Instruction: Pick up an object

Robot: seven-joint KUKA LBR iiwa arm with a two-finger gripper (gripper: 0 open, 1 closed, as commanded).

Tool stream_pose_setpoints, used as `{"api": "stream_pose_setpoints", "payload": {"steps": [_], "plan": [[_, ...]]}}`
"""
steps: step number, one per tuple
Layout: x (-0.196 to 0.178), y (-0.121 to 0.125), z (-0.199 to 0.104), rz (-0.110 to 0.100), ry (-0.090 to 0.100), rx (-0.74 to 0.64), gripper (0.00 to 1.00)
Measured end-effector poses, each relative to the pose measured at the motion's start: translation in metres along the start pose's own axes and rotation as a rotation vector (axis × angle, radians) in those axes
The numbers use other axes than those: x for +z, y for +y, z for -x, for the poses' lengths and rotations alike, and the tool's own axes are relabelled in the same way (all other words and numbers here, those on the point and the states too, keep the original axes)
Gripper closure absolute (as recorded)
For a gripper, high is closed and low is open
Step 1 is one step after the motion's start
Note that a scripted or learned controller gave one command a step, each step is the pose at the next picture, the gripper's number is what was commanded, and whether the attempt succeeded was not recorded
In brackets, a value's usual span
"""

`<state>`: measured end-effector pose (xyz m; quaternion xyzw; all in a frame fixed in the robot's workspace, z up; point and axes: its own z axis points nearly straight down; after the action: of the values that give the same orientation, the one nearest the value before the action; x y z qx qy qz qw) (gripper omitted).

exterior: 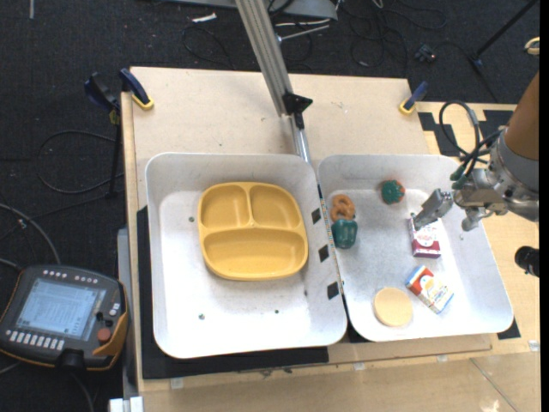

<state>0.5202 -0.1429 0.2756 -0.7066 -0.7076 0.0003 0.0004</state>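
1. Camera view: two shallow white bins sit side by side on the pale surface [214, 114]. The left bin [171, 316] holds a yellow divided plate [253, 230], which lies flat near that bin's middle.
2. Taking the yellow plate as the landmark, the right bin [489, 299] lies to its right, and all the small loose things are there.
3. Closest to the plate, just across the seam between the bins, an orange ring-shaped piece [342, 205] touches a dark green piece [345, 232] below it.
4. Farther right of the plate and toward the far rim sits a small round green and orange thing [392, 191].
5. Farther right again, level with the plate's middle, a small white and red box [426, 239] lies flat on the bin floor.
6. Right of the plate and nearer the front rim lie a pale round disc [394, 306] and, just beside it, a colourful small carton [430, 288], tilted.
7. The hand [452, 211] reaches in from the right, above the white and red box. Its two fingers are spread apart with nothing between them; one fingertip [431, 207] hangs just over the top edge of the box, the other stands clear of it to the right.
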Motion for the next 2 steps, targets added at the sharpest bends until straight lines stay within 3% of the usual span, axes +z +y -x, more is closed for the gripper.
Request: {"api": "stream_pose_setpoints", "payload": {"steps": [1,2], "plan": [[0.0,0.0,0.0,0.001,0.0,0.001,0.0],[0.05,0.004,0.009,-0.004,0.0,0.002,0.0]]}}
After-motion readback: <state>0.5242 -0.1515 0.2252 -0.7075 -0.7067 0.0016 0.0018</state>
